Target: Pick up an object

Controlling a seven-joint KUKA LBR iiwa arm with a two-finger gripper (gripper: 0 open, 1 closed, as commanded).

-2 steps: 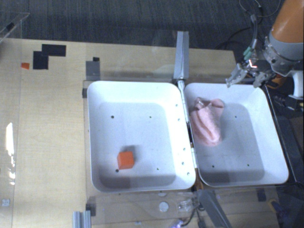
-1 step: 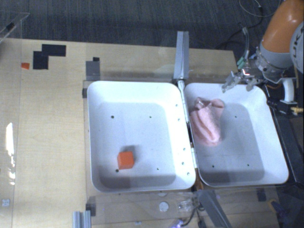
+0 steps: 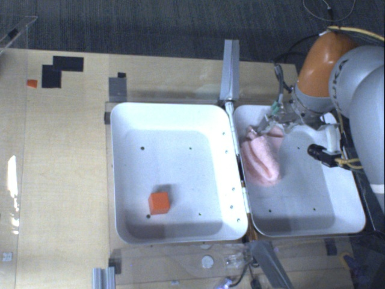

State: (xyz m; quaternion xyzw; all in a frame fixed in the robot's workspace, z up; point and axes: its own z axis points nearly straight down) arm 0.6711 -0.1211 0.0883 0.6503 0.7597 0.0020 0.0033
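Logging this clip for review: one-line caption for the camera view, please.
Arm's pincer poised at the upper end of a pink soft object in the right bin; orange block in the left bin.

you are viewing an evenly, brightly lit scene. the white bins (image 3: 174, 116) are showing soft shadows along their near inner walls. glare is streaking the bench (image 3: 11, 179) at left. detail is looking slightly soft and grainy throughout.

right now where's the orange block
The orange block sits in the left bin, near its lower-left corner, well apart from the pink object in the right bin.
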